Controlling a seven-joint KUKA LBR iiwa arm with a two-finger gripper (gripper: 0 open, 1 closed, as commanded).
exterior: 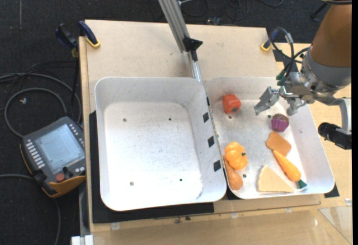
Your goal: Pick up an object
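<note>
My gripper (279, 105) hangs over the back of the right bin (319, 151), its two fingers spread apart and nothing between them. Just below the right finger lies a small purple onion-like piece (279, 122). To the gripper's left sits a red pepper (231, 103). Nearer the front are an orange bread-like slice (278, 142), a carrot (288, 166), a pale yellow cheese wedge (273, 180), an orange pumpkin-like piece (235, 155) and a brown-orange sausage shape (234, 177).
The left bin (112, 104) adjoins the right one along a shared raised rim (211, 132). A slanted metal pole (170, 6) crosses the bench's back. A teach pendant (53, 151) lies on the floor at left.
</note>
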